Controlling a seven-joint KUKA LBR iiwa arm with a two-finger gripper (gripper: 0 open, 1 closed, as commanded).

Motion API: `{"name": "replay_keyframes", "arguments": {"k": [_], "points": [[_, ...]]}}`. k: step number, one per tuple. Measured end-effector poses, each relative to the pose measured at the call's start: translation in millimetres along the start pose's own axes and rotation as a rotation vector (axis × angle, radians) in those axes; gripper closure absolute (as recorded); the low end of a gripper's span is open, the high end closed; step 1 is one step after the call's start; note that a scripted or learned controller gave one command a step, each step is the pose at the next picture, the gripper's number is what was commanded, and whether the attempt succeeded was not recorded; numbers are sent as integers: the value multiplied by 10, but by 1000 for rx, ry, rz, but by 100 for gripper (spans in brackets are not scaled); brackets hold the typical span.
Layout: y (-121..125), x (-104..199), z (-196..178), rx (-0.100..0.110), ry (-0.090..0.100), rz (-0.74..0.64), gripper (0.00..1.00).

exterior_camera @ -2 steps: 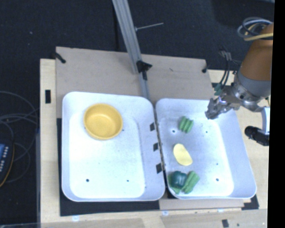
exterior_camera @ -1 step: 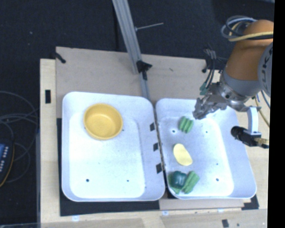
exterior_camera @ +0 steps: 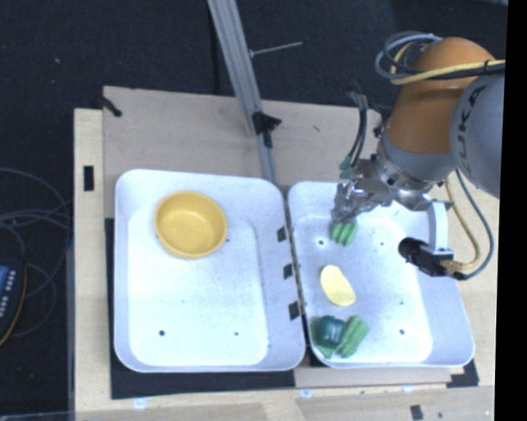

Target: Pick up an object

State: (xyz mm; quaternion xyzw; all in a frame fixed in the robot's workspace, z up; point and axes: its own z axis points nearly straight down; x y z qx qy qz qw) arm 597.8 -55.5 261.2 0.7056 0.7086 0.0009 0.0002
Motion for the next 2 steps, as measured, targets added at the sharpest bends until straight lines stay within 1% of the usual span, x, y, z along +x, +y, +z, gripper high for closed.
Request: {"name": "replay_keyframes", "arguments": {"k": [1,2], "points": [[31,460,-28,1,0,0,100],[-18,1072,44,1,0,0,100]]}}
